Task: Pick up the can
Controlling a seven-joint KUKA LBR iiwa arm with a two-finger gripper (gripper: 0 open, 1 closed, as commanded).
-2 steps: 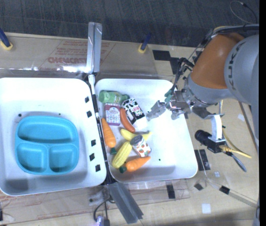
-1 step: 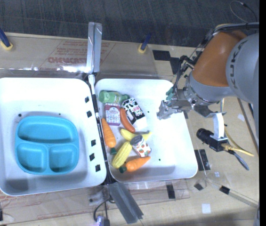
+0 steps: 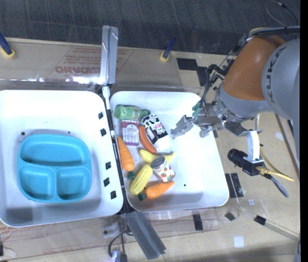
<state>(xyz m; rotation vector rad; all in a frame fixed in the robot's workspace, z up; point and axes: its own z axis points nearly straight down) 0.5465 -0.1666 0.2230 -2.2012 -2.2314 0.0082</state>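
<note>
Can (image 3: 163, 169) (label print unreadable) lies in the right bin (image 3: 208, 173), left of the gripper (image 3: 180, 126); finger state unclear.

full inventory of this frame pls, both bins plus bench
tray: 1, blue, three compartments, in left bin
can: 1, white with red and orange print, lying in right bin, among the toy food
carrots: 2 orange; this one by the right bin's left wall, the other near its front edge
corn: 1, yellow, beside the can
banana: 1, yellow, just behind the can
sausage: 1, orange-red, mid pile
green item: 1, back left of the right bin
carton: 1, black-and-white cow print
packet: 1, dark red
clamps: 2, blue, bench's back edge
arm: grey, orange band
gripper: above the right bin, right of the carton
</note>
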